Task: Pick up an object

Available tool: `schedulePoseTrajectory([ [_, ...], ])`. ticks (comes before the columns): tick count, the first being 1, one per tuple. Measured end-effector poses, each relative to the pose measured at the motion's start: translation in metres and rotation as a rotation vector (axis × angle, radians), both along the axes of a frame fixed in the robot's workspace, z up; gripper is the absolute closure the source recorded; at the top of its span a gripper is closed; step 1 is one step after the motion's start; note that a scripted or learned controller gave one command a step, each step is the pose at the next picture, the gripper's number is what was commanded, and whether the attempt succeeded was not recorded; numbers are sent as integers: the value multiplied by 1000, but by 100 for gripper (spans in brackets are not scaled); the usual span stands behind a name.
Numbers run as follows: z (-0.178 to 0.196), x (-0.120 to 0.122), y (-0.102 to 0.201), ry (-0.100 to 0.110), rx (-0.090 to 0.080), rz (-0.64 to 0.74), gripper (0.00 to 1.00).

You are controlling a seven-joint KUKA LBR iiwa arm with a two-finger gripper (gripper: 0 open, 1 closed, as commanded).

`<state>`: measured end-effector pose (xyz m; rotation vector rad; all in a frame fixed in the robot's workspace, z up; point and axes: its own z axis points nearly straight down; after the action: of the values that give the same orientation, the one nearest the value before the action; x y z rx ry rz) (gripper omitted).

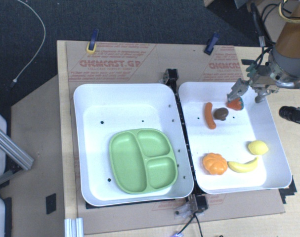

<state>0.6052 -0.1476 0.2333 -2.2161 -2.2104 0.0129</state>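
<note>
Two grey fingers of the gripper (248,92) spread apart over the far right part of the right bin (268,181), one slanting down to the left and the other to the right; nothing sits between them, so the gripper is open. The left finger (237,89) comes down just above a small red-orange object (235,104), perhaps touching its top, though contact cannot be made out. Above the gripper the arm (291,43) rises toward the upper right corner, showing its orange band. Just left of the red-orange object lies a small brown rounded piece (221,114), and beside that, further left, an orange-red sausage (209,115) lies roughly lengthwise. Nearer the front of the same bin sit a yellow lemon (257,147), a yellow banana (243,166) just below it, and an orange pumpkin-like toy (215,164) touching or almost touching the banana's left end. The left bin (90,102) holds a green divided plate (142,159) with three compartments, lying toward its front. Both bins rest on a brown board (140,60) printed with red lettering, with a blue clamp (211,43) and a yellow-and-blue clamp (92,41) on its far edge.
</note>
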Motion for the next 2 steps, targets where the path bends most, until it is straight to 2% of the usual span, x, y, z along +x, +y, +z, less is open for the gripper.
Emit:
schedulePoseTrajectory([
  [1, 7, 3, 0, -13, -2, 3, 0],
  [2, -48, 1, 11, -7, -1, 4, 0],
])
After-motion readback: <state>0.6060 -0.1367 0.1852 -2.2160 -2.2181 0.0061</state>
